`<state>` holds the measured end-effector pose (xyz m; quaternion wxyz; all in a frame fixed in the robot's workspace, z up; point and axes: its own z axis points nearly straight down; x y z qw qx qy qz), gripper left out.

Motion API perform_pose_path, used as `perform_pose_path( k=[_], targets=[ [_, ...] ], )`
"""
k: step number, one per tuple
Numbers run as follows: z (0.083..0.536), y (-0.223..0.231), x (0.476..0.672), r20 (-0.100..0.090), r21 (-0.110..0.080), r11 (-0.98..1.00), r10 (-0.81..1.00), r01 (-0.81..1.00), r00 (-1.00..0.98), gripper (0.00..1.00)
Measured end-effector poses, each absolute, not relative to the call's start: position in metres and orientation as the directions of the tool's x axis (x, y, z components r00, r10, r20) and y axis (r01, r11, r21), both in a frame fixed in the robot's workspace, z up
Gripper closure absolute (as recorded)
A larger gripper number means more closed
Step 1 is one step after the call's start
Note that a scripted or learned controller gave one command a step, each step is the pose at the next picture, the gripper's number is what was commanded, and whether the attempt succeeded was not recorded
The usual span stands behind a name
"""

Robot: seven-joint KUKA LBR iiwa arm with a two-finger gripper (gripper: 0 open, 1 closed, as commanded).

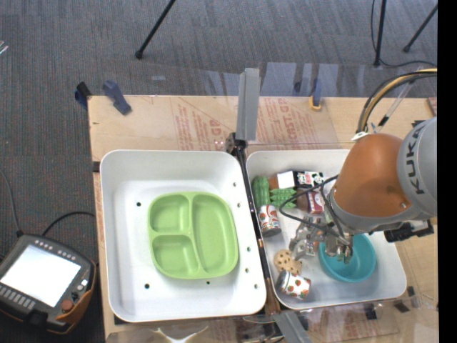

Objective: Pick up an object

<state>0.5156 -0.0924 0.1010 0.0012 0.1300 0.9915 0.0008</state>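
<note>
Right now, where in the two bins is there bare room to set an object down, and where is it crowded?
Free: the left bin's white floor around the green divided plate, widest along its far edge, and the plate's own compartments. Crowded: the right bin, where cans, a cookie, a teal bowl and the gripper fill the middle; little bare floor shows.

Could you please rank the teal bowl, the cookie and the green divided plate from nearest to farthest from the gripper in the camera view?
From the gripper:
1. Teal bowl, right beside it in the right bin.
2. Cookie, a little to its left, same bin.
3. Green divided plate, far off in the left bin.
</note>
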Motion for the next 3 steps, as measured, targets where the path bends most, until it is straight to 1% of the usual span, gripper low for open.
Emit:
perform_pose_path(
  k=[1, 2, 3],
  targets=[
    [0.088, -0.098, 0.620, 0.000, 0.001, 0.845, 0.534, 0.534, -0.845, 1.00],
    [0.089, -0.101, 0.621, -0.008, -0.003, 0.845, 0.535, 0.535, -0.845, 0.00],
    [0.087, -0.134, 0.553, 0.001, 0.000, 0.890, 0.456, 0.456, -0.890, 0.00]
  ],
)
